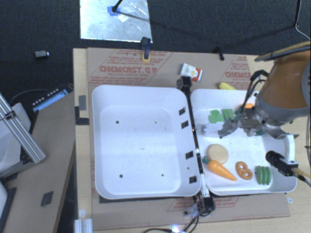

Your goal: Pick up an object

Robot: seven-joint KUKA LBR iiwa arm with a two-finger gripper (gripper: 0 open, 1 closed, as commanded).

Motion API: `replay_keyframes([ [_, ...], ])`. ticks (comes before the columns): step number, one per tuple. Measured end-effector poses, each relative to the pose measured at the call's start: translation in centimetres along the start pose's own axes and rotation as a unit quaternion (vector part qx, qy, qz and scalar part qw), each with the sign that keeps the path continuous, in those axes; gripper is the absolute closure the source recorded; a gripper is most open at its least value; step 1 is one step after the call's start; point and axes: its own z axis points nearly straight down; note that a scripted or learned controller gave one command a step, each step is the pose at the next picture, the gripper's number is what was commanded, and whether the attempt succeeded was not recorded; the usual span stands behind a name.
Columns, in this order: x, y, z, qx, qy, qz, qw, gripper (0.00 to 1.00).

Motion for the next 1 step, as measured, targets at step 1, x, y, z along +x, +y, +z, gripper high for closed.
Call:
replay_keyframes([
  [1,-7.85,1.35,-2.99,-0.002,-0.002,0.004,1.0,0.0],
])
